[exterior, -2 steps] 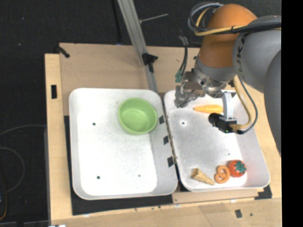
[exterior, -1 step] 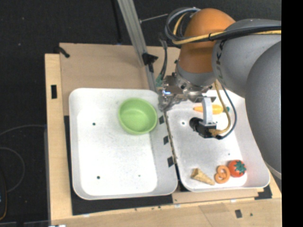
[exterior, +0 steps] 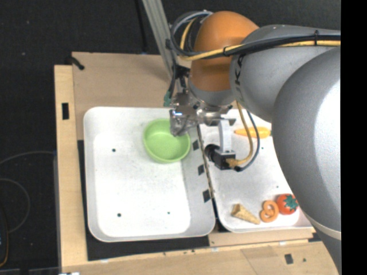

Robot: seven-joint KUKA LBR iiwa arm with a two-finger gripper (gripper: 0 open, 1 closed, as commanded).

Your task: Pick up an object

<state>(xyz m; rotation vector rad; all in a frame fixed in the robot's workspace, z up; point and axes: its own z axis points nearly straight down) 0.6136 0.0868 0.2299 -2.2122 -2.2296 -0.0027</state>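
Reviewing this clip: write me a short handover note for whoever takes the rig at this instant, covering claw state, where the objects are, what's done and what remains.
Claw: down at the right-hand rim of the round light green plastic bowl in the left white bin. A grasp on the bowl cannot be confirmed from this view.
Bowl: resting in the left bin's upper right area, near the divider between the bins.
Right white bin: a yellow banana-like piece partly behind the arm, and along the lower edge a tan wedge-shaped piece, an orange ring-shaped piece and a red tomato-like toy.
Done: claw brought to the bowl.
Left: confirm a grip, then lift.
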